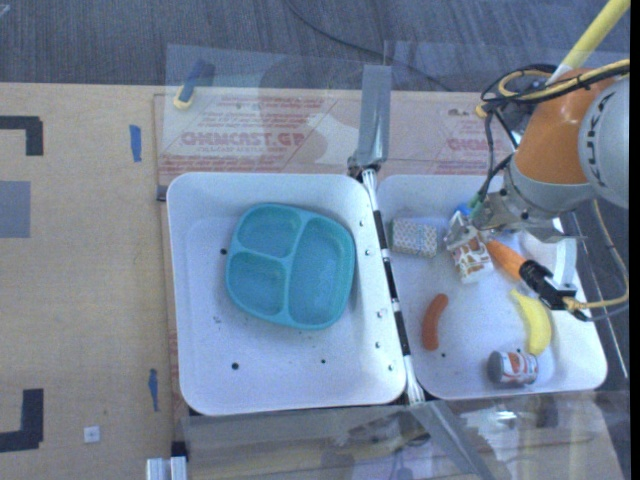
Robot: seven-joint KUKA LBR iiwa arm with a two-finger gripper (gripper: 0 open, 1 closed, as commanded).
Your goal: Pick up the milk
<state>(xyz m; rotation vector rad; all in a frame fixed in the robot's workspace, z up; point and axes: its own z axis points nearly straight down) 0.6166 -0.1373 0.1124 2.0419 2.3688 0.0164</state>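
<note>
Nearest me, at the front of the right bin (590, 368), I see a small can (513, 367) lying on its side, with a banana (535, 323) just beside it and a sausage (432, 321) a little to its left. Further back in the same bin sit a grey sponge (416, 236) and a carrot (505, 257). The left bin (200, 368) holds a teal divided plate (291, 265). Both bins rest on the tabletop (80, 268).

The milk (466, 249), a small carton with brown-and-white print, sits tilted in the back half of the right bin, between the sponge and the carrot. My hand (483, 215) is low over the carton's top end, right at it, with the arm (565, 153) reaching in from the right. Whether the hand is spread or pressed together I cannot tell; the wrist hides that part.

As I judge it, the approach is done, but I can't confirm a grasp. The carton looks to be resting on the bin floor, so the closing, if not done, and the lift are left.
</note>
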